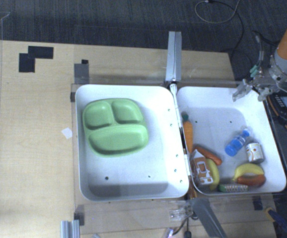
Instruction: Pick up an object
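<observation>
Arm poised over right bin's [267, 118] far corner; fingers [240, 92] seen spread, nothing pinched; blue bottle [237, 143] laid diagonally, cap toward far right.

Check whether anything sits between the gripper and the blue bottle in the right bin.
Nothing visible blocks it. The gripper hangs over the right bin's upper right corner, and the stretch of bin floor between it and the blue bottle is bare. A silver can lies just right of the bottle, beside the path rather than in it.
</observation>
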Tool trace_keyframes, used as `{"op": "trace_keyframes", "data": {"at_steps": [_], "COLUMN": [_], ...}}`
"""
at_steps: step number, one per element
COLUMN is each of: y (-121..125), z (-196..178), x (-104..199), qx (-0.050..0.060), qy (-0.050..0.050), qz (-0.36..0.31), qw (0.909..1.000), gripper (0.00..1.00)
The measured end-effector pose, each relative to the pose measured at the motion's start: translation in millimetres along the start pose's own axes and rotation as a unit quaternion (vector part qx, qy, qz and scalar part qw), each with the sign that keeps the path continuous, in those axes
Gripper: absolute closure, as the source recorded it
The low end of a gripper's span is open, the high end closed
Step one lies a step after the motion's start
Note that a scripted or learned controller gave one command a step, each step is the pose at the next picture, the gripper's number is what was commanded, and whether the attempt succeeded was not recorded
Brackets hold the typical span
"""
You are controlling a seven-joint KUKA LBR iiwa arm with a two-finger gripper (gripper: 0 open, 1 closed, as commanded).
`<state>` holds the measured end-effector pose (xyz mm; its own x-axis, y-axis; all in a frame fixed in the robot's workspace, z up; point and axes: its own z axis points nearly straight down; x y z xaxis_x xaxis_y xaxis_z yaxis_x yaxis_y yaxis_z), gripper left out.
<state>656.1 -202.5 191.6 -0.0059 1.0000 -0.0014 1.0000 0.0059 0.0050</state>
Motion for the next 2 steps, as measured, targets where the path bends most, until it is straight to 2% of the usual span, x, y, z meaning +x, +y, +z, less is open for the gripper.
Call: {"op": "trace_keyframes", "data": {"at_steps": [1, 2], "y": [-78, -75], "z": [97, 85], "x": [0, 1], "qx": [-0.001, -0.004], "qy": [0.000, 0.000], "qz": [0.024, 0.022], "qw": [0.9997, 0.9997], "gripper": [0.00, 1.00]}}
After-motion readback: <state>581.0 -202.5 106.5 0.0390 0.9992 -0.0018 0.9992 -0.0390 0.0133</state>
